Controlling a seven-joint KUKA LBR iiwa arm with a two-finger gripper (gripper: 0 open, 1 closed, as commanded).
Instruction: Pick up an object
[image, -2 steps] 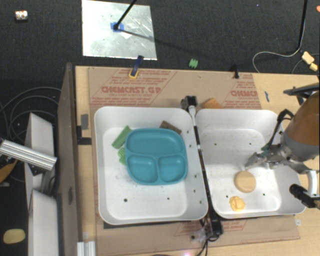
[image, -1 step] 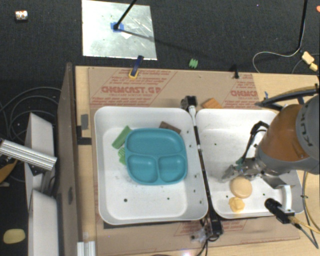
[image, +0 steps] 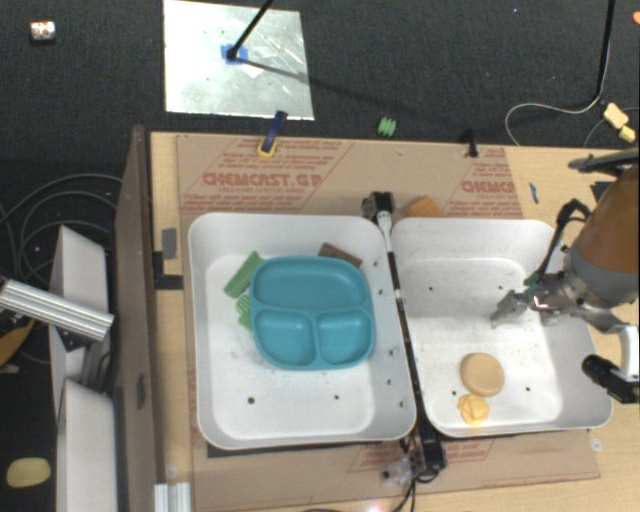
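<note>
Two small pieces, a tan round disc (image: 483, 374) and a yellow lump (image: 473, 408), lie near my right bin's (image: 440, 250) front edge; my tool (image: 515, 303) hovers released above, nothing grasped yet.

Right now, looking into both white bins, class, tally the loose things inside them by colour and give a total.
Blue: 1, the divided plate in the left bin
Green: 1, the flat piece partly under that plate
Brown: 1, the piece at the plate's far edge
Tan: 1, the round disc in the right bin
Yellow: 1, the small lump
Total: 5
</note>
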